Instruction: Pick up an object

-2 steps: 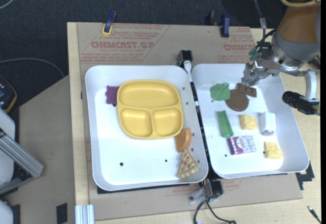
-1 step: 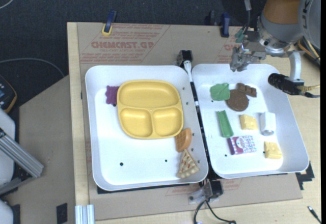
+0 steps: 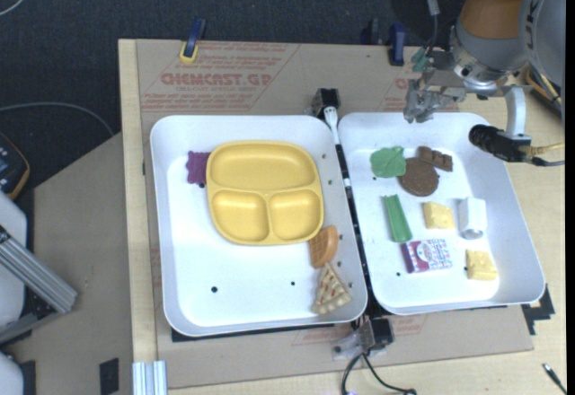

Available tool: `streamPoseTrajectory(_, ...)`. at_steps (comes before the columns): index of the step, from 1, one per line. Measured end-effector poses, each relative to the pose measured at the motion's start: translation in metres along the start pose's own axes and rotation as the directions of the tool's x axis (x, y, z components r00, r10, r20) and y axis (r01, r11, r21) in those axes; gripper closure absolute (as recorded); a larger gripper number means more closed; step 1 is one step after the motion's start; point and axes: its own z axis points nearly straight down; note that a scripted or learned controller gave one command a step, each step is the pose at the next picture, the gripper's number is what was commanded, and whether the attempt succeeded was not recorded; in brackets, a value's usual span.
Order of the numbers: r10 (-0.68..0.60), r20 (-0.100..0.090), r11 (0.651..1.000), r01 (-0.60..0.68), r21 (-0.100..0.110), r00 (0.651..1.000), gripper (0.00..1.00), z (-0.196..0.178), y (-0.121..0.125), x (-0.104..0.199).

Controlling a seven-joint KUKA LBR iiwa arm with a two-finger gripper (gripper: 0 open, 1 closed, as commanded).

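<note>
A yellow three-compartment plate (image 3: 264,191) fills the left bin (image 3: 171,232), small toy foods including a green leaf (image 3: 388,161) and brown cookie (image 3: 419,178) lie scattered in the right bin (image 3: 512,232), and above its far rim hangs the gripper (image 3: 420,111), its hold impossible to tell.

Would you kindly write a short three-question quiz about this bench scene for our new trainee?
1. True or false: the yellow tray lies in the left bin.
2. Which lies nearest the brown disc? A) green leaf B) waffle wedge C) purple carton
3. Fill in: the claw hangs over the right bin's ____ rim.

Key: 1 true; 2 A; 3 far.
</note>
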Motion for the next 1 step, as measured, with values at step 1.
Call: streamPoseTrajectory(1,0.001,-0.002,1.000,-0.001,0.004,1.000,1.00,0.0120,0.0058,0.0063)
